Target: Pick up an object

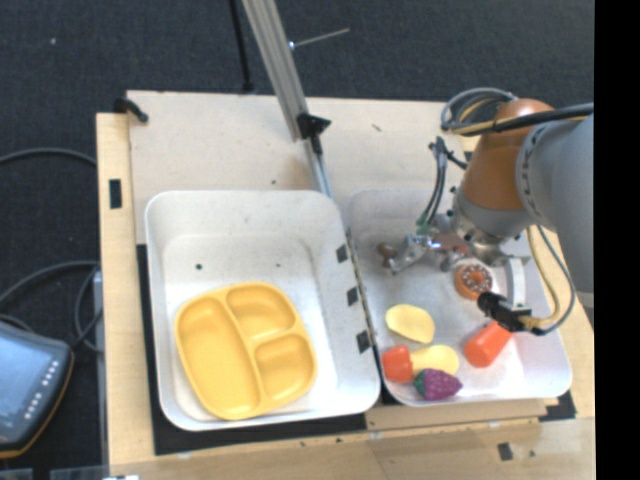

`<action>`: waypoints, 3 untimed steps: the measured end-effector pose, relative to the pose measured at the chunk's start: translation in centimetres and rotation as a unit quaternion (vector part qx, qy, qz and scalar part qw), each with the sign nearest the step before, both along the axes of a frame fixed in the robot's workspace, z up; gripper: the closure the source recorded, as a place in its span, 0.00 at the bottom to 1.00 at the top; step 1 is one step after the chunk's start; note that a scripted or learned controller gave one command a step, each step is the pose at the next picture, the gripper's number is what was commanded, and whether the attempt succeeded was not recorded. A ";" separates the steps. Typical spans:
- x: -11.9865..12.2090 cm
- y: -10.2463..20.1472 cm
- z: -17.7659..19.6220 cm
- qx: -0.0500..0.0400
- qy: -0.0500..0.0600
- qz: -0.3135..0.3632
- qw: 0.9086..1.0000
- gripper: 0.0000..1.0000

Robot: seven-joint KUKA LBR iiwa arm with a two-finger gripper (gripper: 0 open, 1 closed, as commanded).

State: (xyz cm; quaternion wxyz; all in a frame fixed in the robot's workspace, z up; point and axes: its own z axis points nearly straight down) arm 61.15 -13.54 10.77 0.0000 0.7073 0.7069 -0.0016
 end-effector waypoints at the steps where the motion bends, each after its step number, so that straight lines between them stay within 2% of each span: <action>1: -4.6 7.3 9.8 0.002 -0.005 0.004 1.000 0.00; 2: -8.9 18.0 9.3 0.002 -0.001 0.005 1.000 0.00; 3: 0.8 21.7 18.3 0.002 -0.008 0.003 1.000 0.00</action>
